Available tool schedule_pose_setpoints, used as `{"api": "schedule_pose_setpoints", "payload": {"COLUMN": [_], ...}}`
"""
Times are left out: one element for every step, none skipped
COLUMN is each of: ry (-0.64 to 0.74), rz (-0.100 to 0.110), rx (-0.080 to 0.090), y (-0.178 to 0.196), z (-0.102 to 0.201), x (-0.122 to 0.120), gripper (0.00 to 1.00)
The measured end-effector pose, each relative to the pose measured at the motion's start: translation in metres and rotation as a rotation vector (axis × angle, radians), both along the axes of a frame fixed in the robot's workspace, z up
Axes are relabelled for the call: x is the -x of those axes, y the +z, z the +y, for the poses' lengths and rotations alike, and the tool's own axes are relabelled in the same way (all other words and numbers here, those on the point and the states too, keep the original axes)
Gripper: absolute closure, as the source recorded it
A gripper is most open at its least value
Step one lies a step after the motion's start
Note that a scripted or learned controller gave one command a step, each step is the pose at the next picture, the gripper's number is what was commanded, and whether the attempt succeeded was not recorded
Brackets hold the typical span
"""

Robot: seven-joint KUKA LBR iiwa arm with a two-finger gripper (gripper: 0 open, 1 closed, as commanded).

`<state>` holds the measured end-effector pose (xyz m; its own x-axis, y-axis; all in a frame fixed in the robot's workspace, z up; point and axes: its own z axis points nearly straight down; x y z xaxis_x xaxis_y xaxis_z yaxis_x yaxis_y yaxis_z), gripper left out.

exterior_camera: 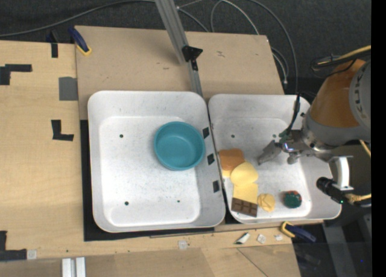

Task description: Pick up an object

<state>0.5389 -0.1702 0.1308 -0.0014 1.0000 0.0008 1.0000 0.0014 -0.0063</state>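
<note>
so the gripper (272, 154) is sitting low in the right bin (253, 110), fingers look a little spread and there's nothing between them as far as I can see, so nothing picked yet

biggest worry first: all the small stuff is bunched just to the left of and below the fingers, up against the bin's left wall. the orange round piece (231, 159) and the pale yellow piece (244, 174) are touching or overlapping, honestly can't tell which, and the brown chocolate-looking block (245, 207) sits right under the yellow one. if it closes into that pile I'd guess it either pinches two things or shoves one sideways and gets none

smaller risk: the little yellow lump (266, 202) and the dark green and red bit (292, 199) lie further below the gripper near the bottom rim, and they're tiny, so a slightly off grab probably just closes on air or skids them along the smooth white floor

the teal bowl (178, 145) is well off to the left in the other bin (108, 167), alone with lots of room, but it's wide and the rim would be the only thing to pinch

surface-wise: slick shallow white trays side by side on a cardboard-covered bench (132, 58), cables (241, 4) trailing behind, a metal pole (172, 19) slanting up at the back, a few clamps at the edges
</note>
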Motion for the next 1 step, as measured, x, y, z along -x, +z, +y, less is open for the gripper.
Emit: {"api": "schedule_pose_setpoints", "payload": {"ry": [0.000], "rz": [-0.006], "rx": [0.002], "y": [-0.0424], "z": [0.0001], "x": [-0.0003], "gripper": [0.00]}}
